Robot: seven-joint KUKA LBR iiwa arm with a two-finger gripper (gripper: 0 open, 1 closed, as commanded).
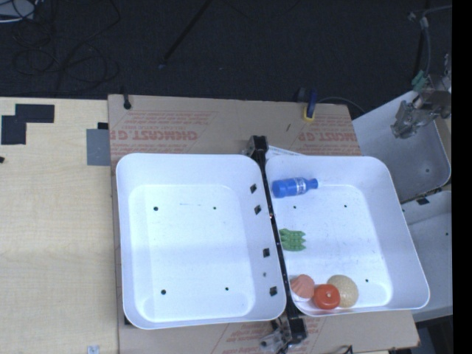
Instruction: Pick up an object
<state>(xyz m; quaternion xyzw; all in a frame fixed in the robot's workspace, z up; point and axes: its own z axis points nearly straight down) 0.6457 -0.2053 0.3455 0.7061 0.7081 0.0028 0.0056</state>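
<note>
Sitting nearest the camera, at the front edge of the right bin (pixel 402 220), are three small objs bunched together: a pinkish round piece (pixel 302 286), a red round one (pixel 326 296) touching it, and a tan ball (pixel 344 290) just behind the red one. Further back, w/ a gap, a green ridged item (pixel 292 240) lies by the divider betw. the bins. Beyond that a blue bottle (pixel 293 187) lies on its side near the bin's back wall. Left bin (pixel 125 220) sits alongside on the cardboard-covered surface (pixel 192 127). Gripper (pixel 408 120) hangs far right, past the bin's back corner, well apart from all objs; can't tell whether it's open or closed.
</note>
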